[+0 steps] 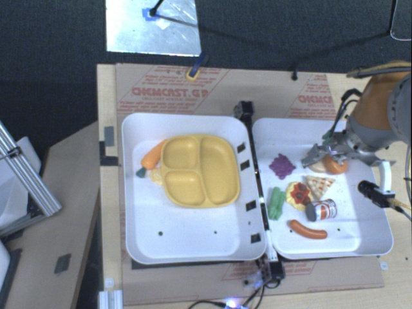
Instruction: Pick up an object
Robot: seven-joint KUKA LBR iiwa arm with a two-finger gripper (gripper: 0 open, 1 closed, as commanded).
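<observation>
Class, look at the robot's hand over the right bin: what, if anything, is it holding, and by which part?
It cannot be told. The hand sits low against an orange round toy food, but no hold shows.

The brown paper-faced board (212, 85) under the two white bins carries red print. At its far left, beyond the left bin, the large word reads "CHEMCAST GP", with smaller red lines above and below it too fine to read. At the far right, beyond the right bin, the same red mark repeats at a slant, partly cut off. The small red-and-white tin can (322, 210) bears a label whose lettering is too small to read.
</observation>
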